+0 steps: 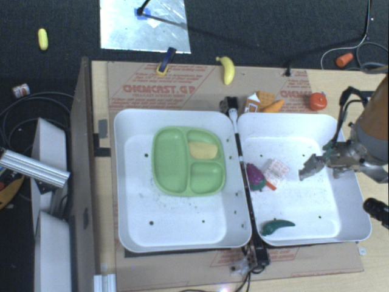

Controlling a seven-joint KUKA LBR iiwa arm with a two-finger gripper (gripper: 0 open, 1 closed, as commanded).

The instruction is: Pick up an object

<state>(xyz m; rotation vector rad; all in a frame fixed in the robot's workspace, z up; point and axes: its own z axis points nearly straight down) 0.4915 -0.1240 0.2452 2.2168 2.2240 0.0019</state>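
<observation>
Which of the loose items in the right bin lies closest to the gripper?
The clear plastic packet with red print, right of the purple piece and nearest the gripper. The green pepper lies farther away, by the bin's front wall.

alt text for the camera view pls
The arm's tool hovers over the right bin, near a purple item, a small clear packet and a green pepper. The left bin holds a green divided plate.

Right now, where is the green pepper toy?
In the camera view, the green pepper toy lies in the right bin, near its front edge, below the purple toy and apart from the hand.
</observation>
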